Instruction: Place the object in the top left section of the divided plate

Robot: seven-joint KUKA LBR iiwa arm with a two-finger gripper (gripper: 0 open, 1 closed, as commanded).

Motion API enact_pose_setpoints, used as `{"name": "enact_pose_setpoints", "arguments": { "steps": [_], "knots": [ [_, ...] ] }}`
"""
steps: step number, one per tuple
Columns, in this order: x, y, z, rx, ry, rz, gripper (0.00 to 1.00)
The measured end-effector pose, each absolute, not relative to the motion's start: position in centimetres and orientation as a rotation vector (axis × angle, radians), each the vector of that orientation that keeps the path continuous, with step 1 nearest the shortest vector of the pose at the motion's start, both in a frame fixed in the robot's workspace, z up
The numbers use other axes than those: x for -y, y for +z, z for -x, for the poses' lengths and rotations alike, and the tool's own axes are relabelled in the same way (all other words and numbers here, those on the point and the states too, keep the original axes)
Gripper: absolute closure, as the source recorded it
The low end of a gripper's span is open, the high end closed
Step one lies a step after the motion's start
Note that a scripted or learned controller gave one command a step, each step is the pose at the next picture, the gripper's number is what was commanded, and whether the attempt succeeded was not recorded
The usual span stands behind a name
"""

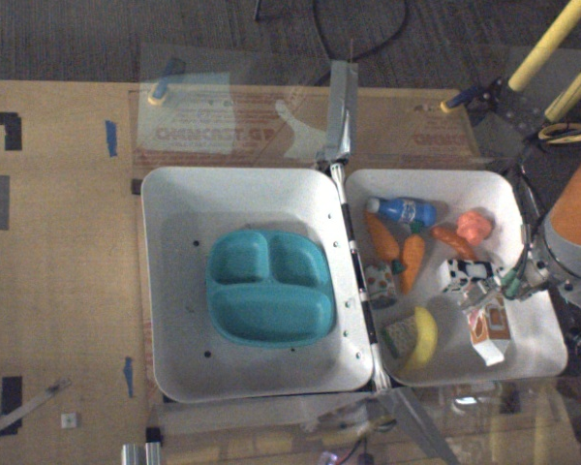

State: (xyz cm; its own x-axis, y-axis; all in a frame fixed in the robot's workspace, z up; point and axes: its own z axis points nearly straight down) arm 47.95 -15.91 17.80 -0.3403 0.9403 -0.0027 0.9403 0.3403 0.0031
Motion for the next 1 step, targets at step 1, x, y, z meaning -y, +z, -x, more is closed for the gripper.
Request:
{"name": "enact_pose_setpoints", "arguments": {
  "steps": [1],
  "knots": [
    [7.93, 19.3, -47.99, -2.493, 0.0, -1.911, 1.0]
  ]
}}
